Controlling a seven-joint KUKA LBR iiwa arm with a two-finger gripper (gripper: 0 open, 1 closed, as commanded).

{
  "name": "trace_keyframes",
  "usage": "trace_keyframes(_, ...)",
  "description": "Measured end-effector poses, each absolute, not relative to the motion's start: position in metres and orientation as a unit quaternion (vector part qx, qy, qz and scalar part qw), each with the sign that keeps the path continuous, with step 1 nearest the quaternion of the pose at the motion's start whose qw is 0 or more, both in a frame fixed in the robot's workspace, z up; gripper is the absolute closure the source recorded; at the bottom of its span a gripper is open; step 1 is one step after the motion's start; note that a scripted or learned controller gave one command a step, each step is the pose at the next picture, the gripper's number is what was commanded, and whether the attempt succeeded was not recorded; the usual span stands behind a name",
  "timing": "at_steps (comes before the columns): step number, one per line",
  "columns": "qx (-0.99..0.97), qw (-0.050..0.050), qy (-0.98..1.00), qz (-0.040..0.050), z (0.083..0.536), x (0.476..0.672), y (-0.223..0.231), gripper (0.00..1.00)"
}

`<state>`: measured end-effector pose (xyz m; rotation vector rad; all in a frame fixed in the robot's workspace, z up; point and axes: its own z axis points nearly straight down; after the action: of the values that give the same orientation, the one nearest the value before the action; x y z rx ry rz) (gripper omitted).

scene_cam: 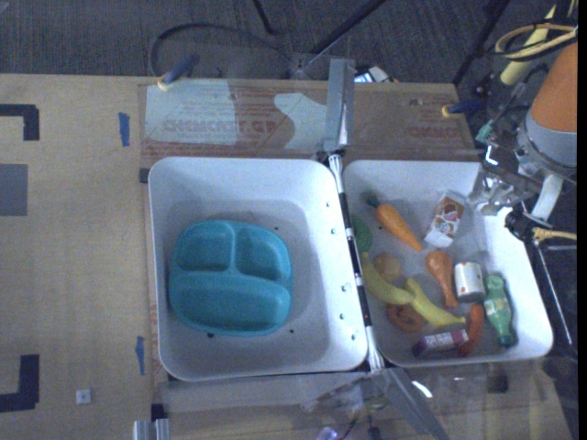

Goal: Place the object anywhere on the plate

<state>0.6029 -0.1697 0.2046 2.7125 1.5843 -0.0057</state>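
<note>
In the near part of the right bin (pixel 537 342) lay toy food: a purple bar (pixel 440 342), a green bottle (pixel 499 310), yellow bananas (pixel 404 293) and a small can (pixel 469 280). Farther back sat an orange carrot (pixel 400 226) and a white carton (pixel 446 219). The teal plate (pixel 230 277), three-sectioned with rounded corners, rested in the left bin (pixel 174 177). The claw (pixel 500 195) hovered over the right bin's far corner; whether it was spread I cannot tell.
</note>
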Motion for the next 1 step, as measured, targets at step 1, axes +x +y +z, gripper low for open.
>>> trace_keyframes(1, 0.872, -0.001, 0.489, -0.0012, 0.1934, 0.5863, -0.0926, 1.00)
